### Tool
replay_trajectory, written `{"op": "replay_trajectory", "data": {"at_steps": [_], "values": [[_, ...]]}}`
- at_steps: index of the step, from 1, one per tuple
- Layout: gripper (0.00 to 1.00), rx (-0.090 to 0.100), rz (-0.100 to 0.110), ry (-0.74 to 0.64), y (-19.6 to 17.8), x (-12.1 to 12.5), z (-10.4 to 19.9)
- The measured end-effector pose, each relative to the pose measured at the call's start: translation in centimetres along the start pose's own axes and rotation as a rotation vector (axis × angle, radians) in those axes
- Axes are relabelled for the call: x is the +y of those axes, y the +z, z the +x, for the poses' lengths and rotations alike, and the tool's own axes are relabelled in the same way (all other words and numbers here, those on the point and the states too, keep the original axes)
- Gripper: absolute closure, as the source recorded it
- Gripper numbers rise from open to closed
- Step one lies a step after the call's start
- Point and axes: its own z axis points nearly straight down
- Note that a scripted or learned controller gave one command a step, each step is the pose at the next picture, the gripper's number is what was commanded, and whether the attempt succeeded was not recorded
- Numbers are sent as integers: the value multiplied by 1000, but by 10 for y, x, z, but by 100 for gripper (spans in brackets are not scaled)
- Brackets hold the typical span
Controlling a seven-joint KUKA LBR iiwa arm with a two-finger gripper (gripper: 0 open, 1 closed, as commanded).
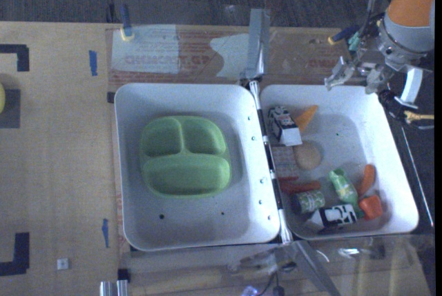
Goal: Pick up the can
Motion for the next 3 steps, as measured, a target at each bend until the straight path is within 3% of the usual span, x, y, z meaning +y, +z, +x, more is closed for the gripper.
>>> {"op": "replay_trajectory", "data": {"at_steps": [1, 2, 3], "values": [[0, 0, 1, 11, 87, -41, -22], [0, 1, 0, 184, 138, -49, -39], [0, 0, -5, 229, 8, 3, -19]]}}
